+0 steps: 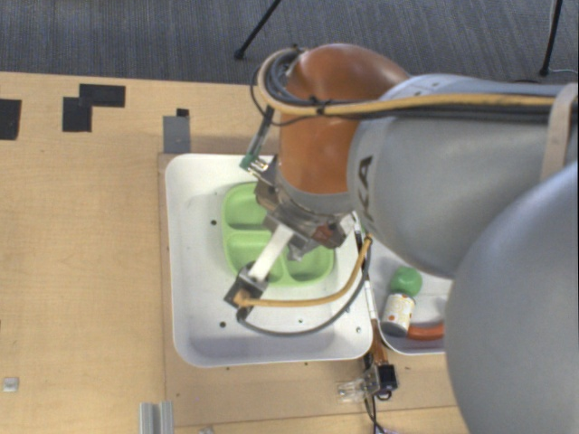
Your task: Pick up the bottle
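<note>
Bottle [399, 304], small, white with a green cap, lies in the right bin [412, 348] beside an orange item [427, 331]; probably light, stiff, slippery plastic, best gripped across the body; gripper [306, 231] hangs over the green tray [237, 213] in the left bin [194, 269], its opening impossible to tell.

Looking like a robotics lab to me: big grey arm [470, 179] is hanging over a plywood bench [81, 287], tripod legs [268, 14] standing on grey carpet [118, 16] up top.
</note>
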`<control>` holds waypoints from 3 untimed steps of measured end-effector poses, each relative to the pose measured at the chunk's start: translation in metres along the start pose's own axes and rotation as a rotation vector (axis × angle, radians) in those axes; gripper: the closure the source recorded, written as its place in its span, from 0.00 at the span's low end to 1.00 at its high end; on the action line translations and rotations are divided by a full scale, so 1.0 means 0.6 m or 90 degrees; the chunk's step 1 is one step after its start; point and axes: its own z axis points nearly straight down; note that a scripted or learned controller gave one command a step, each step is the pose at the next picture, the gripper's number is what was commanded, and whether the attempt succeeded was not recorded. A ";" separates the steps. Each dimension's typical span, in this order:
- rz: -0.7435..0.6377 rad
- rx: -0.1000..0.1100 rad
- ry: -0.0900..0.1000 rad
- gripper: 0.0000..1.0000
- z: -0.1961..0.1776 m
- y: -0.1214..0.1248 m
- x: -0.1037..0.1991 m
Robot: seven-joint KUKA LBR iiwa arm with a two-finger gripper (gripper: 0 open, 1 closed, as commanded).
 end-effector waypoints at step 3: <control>-0.451 -0.001 0.000 1.00 -0.043 0.042 -0.081</control>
